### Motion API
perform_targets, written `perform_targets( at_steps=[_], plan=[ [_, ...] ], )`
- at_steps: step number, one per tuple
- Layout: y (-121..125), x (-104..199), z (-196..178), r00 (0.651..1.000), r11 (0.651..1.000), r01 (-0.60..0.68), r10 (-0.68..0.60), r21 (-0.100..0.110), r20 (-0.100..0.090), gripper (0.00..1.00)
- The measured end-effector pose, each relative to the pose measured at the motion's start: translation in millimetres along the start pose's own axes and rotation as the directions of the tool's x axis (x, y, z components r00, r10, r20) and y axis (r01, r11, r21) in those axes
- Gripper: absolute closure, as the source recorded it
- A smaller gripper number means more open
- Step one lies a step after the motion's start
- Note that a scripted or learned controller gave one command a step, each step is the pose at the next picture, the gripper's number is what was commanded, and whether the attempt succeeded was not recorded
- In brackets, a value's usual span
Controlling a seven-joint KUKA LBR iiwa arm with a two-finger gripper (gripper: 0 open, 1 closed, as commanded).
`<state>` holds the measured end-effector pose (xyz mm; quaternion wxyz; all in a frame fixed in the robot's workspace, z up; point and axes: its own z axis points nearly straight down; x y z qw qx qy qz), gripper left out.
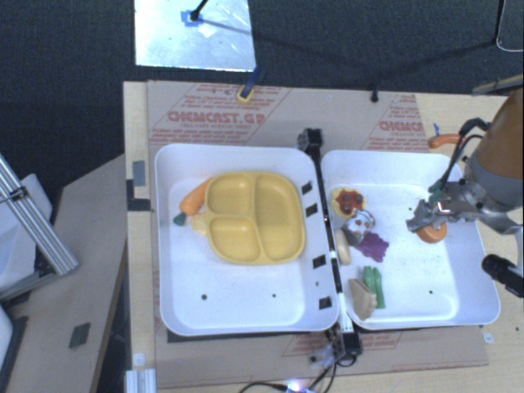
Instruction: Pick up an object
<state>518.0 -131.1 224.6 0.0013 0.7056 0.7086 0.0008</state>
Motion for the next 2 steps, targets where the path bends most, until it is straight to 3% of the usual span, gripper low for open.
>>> perform_targets(
  at_steps=[2],
  plan=[
    [62, 87, -18, 1.000, 1.000, 0.006, -0.006, -0.001, -0.002, 1.00]
  ],
)
